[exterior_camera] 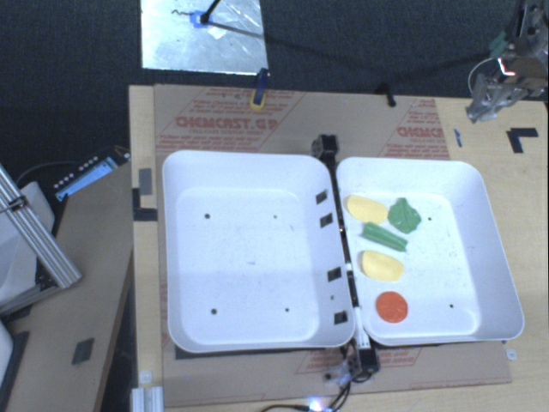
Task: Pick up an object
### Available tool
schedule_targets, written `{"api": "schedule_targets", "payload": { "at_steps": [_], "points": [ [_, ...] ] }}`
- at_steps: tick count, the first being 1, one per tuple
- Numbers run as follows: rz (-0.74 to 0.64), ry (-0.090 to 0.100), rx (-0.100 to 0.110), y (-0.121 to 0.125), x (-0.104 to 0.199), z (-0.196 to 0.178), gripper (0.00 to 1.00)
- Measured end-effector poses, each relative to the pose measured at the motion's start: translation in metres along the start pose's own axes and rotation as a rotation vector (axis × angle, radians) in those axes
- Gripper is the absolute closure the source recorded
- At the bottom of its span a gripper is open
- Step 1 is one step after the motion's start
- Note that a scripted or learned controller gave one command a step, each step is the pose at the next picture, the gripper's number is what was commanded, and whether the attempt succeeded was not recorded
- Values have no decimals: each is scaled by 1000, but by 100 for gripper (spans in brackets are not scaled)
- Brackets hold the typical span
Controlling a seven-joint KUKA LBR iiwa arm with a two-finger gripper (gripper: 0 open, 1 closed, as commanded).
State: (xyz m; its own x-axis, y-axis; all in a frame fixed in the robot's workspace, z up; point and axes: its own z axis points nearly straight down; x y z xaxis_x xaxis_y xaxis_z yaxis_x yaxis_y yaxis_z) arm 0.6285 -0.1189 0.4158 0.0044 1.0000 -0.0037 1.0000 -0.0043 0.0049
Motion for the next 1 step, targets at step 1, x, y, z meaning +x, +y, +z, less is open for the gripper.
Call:
{"api": "schedule_targets", "payload": {
  "at_steps": [1],
  "points": [
    [-4, -1, -3, 42, -74, 5, 100]
  ]
}}
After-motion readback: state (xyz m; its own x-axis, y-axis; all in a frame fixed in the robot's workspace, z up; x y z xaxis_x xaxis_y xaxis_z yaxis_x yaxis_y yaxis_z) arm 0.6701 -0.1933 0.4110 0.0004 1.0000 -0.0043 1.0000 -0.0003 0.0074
